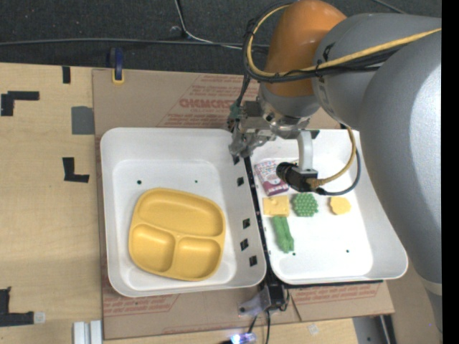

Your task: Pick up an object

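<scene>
Objects for picking lie in the right bin: a small purple-and-white packet, a yellow block, a bumpy green ball, a yellow piece and a green strip nearer me. The gripper hangs at the far end of the divide between the bins, just left of the packet; how it stands I cannot tell. The left bin holds a yellow divided tray.
</scene>
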Action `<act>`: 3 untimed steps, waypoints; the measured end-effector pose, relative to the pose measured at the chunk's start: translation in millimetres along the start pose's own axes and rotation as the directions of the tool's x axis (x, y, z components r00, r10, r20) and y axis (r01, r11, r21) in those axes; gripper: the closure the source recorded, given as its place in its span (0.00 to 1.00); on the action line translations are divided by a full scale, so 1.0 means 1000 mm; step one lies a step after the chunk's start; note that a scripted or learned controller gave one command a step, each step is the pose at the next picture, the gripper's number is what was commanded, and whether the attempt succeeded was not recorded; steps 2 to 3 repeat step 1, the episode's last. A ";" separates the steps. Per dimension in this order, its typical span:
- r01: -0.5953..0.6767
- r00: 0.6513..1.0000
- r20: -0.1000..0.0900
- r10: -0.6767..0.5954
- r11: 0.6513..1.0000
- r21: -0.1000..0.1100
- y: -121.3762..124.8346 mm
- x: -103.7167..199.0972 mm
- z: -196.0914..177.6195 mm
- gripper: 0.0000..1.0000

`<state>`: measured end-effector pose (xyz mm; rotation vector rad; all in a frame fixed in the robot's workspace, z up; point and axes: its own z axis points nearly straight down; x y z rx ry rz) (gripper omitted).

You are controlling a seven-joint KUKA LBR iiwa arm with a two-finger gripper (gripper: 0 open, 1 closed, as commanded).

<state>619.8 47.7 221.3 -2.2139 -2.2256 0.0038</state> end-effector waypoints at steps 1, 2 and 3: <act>0.001 1.000 -0.001 -0.001 1.000 -0.002 -0.005 0.049 -0.009 1.00; 0.001 1.000 -0.001 -0.001 1.000 -0.002 -0.005 0.049 -0.009 1.00; 0.001 1.000 -0.001 -0.001 1.000 -0.002 -0.005 0.049 -0.009 1.00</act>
